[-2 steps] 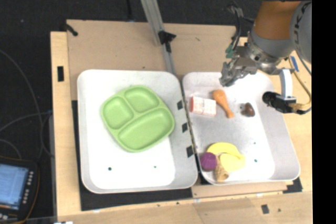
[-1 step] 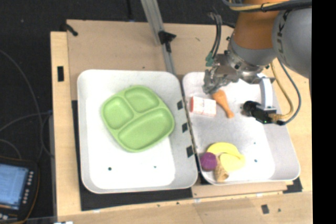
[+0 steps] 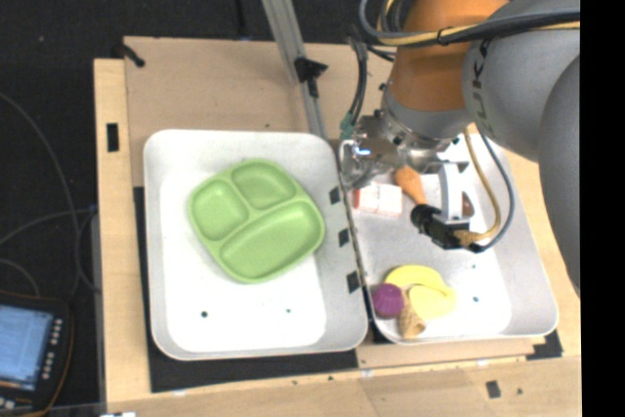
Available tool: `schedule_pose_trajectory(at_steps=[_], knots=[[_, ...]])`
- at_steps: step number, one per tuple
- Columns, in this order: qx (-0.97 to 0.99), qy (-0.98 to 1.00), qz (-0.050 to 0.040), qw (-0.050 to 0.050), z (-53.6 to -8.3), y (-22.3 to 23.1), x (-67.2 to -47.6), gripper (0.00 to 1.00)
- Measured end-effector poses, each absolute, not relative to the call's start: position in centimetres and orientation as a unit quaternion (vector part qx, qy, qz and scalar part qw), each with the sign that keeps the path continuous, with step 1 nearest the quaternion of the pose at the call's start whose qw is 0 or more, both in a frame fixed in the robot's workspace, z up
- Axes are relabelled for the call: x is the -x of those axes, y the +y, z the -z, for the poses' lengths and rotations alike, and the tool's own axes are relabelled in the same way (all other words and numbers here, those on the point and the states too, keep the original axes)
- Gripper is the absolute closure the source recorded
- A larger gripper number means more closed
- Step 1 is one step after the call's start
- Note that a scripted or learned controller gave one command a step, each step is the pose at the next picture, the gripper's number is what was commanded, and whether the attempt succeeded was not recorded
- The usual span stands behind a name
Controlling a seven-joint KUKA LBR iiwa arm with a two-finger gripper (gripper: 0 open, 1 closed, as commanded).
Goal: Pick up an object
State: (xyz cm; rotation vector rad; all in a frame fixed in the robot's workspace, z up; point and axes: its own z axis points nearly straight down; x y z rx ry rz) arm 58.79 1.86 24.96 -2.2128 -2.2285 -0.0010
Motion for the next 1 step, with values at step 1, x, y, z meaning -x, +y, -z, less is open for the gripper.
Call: schedule_pose_trajectory(at_steps=[1], knots=[[0.705, -0.71, 0.0003, 0.001, -23.81, 7.2, -57.13, 1.0]])
